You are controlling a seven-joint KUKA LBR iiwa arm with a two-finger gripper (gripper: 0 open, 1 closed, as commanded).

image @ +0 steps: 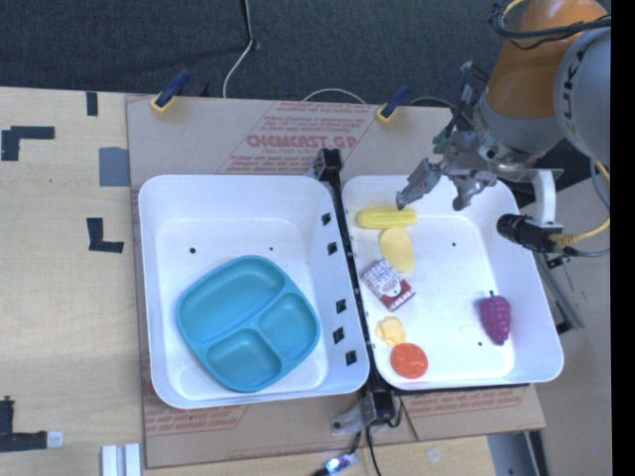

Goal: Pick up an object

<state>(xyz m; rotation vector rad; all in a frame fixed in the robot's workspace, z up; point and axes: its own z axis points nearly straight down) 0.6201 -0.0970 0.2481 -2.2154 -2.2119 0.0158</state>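
Observation:
My gripper hangs open over the back of the right bin, its two fingers spread apart with nothing between them. Just left of and below its left finger lies a yellow banana-shaped toy. A pale yellow piece rests in front of that. A small red-and-white packet lies near the bin's middle left. At the front left sit a small yellow-orange piece and an orange round object. A purple grape bunch lies toward the right side.
The left bin holds a blue divided plate. A black divider runs between the bins. Both stand on a cardboard sheet with clamps at its back corners. Cables trail off the arm at the right.

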